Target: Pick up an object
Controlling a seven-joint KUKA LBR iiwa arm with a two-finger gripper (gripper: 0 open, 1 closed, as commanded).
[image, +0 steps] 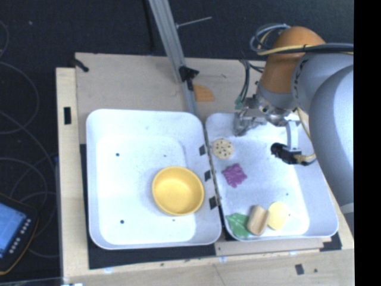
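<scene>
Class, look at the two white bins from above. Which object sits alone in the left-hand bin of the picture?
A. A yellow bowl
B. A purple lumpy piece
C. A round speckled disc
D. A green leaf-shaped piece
A. The yellow bowl is the single item in the left bin, while the purple piece, the speckled disc and the green piece all lie in the right bin.

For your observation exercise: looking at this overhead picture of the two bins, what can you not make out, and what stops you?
- Gripper, camera view: fingers too small and blurred to tell their state.
- Green object: partly hidden by the tan cylinder.
- Arm: cut off at the right edge.
- Round spotted object: too small to identify.
</scene>
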